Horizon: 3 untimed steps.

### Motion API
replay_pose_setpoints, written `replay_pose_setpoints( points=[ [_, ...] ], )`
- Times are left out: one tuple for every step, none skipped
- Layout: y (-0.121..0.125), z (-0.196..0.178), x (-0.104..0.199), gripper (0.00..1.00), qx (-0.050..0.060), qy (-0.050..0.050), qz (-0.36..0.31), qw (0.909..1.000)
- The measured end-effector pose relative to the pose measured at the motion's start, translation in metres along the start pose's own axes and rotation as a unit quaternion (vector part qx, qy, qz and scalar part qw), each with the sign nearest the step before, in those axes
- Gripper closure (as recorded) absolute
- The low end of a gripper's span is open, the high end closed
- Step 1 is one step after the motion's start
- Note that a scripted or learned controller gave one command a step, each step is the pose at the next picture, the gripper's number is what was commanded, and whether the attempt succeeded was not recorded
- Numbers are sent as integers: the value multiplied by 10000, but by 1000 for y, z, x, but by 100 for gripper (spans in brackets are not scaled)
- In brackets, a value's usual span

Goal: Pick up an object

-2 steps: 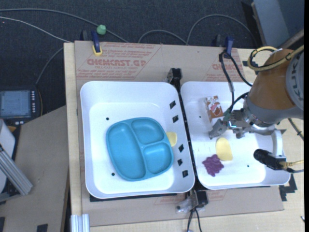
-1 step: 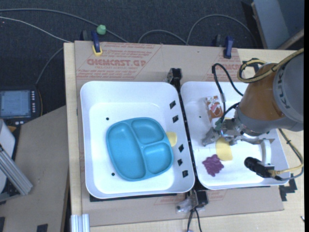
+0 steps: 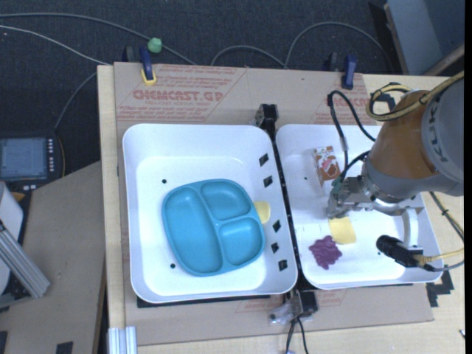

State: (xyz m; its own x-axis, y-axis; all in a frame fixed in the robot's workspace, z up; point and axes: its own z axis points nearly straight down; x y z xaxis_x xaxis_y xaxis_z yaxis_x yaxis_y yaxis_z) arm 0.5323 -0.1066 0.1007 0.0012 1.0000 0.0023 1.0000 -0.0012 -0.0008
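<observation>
My gripper (image 3: pixel 338 203) hangs low over the right bin (image 3: pixel 302 161), just above a pale yellow block (image 3: pixel 343 232) lying on the bin floor. A purple lumpy piece (image 3: pixel 324 251) rests to the block's front left. A small red and white packet (image 3: pixel 325 163) lies further back in the same bin, behind the gripper. The arm covers the bin's right half. Nothing shows between the fingers.
The left bin (image 3: pixel 140 198) holds a blue divided tray (image 3: pixel 212 226) and a small yellow piece (image 3: pixel 262 212) at the tray's right edge. Black clips run along the wall between the two bins. Cables trail behind the bench.
</observation>
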Motion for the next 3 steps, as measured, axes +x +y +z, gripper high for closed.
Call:
replay_pose_setpoints(
  points=[
    [3,-43,-2,100,-26,-15,-10,10000],
    [5,-87,-1,100,-31,-15,-12,10000],
    [14,-134,-4,100,-32,-16,-12,10000]
  ],
)
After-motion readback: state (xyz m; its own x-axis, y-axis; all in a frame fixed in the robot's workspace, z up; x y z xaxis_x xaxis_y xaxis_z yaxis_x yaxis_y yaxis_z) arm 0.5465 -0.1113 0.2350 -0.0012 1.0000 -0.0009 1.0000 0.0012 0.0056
